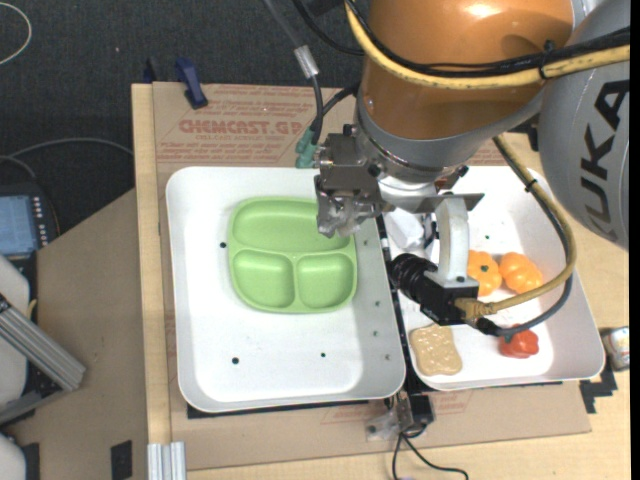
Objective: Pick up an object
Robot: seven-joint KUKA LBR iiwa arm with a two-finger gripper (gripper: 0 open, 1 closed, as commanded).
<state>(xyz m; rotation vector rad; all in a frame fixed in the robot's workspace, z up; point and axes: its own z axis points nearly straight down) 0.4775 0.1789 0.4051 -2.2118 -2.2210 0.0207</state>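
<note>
The tool (338, 213) is hanging low over the left bin (200, 308), right at the upper right corner of the green divided plate (292, 256), and it looks like it's touching or just about touching the plate's rim there. Honestly can't tell whether it's open or closed, the metal bits are all bunched together and the arm's big orange band (460, 58) blocks most of what's above it. Nothing visibly gripped that I can make out. The green plate has three compartments, one big one up top and two smaller ones below, and it sits in the upper middle of the left bin, tilted a little. Over in the right bin (570, 363) there's a bunch of small stuff: two orange pieces (503, 271) side by side near the middle, a small red thing (520, 343) closer to the front edge, and a tan speckled cracker-looking piece (436, 349) in the front left corner, just beside the wall between the bins. A black part with a yellowish cable (545, 278) looping off it hangs over the right bin's left side. Both bins sit on a cardboard sheet (240, 113) with red print, on the table.
</note>
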